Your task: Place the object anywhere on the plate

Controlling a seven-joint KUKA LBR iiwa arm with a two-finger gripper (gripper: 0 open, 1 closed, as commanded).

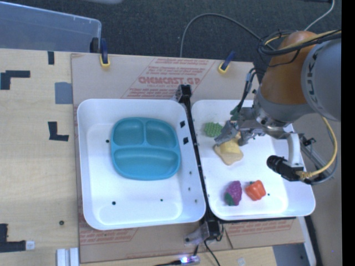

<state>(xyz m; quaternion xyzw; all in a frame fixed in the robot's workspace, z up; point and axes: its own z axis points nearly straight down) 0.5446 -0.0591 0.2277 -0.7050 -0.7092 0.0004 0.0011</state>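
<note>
The blue sectioned plate (pixel 146 148) sat bare in the left bin (pixel 89 204); by the look of it, placement was not yet done. In the right bin (pixel 299 204), the yellow toy food (pixel 229 152) lay just below the end effector (pixel 234 132), at its 6 o'clock. Whether the end effector was apart or together could not be told. Green, purple and orange toys lay elsewhere.

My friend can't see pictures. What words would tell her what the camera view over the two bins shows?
A grey and orange robot arm's gripper hovers at a pale yellow toy food in the right white bin, beside a green piece, a purple piece and an orange-red piece. In the left white bin lies a blue divided plate with nothing on it.
</note>
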